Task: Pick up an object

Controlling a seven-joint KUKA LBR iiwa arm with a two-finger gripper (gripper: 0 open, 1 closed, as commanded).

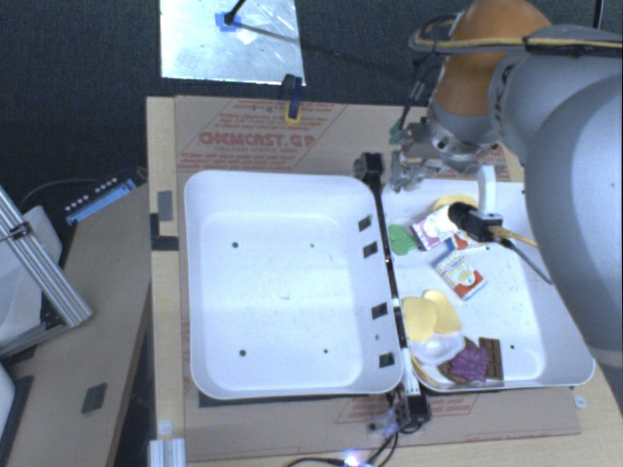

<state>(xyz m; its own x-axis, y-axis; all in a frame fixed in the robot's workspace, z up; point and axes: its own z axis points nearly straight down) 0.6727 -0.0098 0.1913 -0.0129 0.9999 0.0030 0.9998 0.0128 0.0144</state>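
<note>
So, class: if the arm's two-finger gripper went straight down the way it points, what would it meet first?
Probably the bare white floor of the right bin near its upper left corner, beside the small green piece. The gripper hangs above it; depth is unclear.

Red lettering on the cardboard sheet [255,136] is too blurred to read.
</note>
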